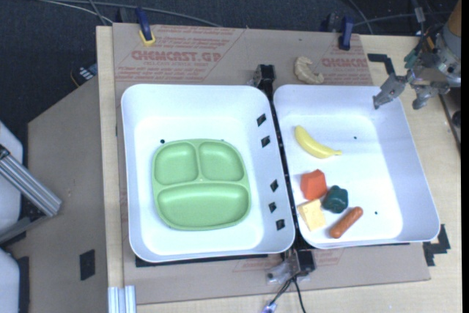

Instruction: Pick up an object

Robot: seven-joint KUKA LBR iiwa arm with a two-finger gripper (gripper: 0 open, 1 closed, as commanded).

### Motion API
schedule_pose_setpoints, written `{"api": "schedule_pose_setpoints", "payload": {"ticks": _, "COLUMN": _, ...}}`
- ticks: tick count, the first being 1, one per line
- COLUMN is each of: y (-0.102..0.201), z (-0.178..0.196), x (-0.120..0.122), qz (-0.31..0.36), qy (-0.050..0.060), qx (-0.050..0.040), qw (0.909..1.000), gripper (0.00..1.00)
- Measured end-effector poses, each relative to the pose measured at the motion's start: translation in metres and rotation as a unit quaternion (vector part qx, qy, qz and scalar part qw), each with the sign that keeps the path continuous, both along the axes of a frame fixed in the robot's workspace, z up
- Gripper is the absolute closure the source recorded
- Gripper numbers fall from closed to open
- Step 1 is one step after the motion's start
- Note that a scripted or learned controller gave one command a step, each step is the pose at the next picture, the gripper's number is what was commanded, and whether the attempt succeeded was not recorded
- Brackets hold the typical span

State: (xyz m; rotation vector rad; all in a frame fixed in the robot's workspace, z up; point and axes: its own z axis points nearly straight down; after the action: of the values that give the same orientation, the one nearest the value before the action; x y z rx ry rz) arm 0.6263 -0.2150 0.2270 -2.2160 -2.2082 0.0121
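In the right bin (381, 157) lie a yellow banana (316, 143), a red-orange block (314, 183), a dark teal lump (336, 199), a pale yellow cheese wedge (312, 215) and a brown sausage (346, 222). My gripper (403, 91) hangs over the bin's far right corner, well away from those objects. Its two fingers are spread apart and nothing sits between them.
The left bin (139, 157) holds a green divided plate (200, 183). A tan crumpled object (308, 70) lies on the cardboard behind the bins. Blue clamps (146, 31) (345, 31) stand at the back edge. Black clips line the seam between the bins.
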Motion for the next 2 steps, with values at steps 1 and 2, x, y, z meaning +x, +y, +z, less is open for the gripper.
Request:
{"api": "schedule_pose_setpoints", "payload": {"ticks": 1, "y": 0.001, "z": 0.009, "x": 0.003, "qz": 0.002, "qy": -0.007, "qx": -0.0017, "qw": 1.0, "gripper": 0.0}}
{"api": "schedule_pose_setpoints", "payload": {"ticks": 2, "y": 0.001, "z": -0.054, "x": 0.004, "qz": 0.002, "qy": -0.004, "qx": -0.0007, "qw": 1.0, "gripper": 0.0}}
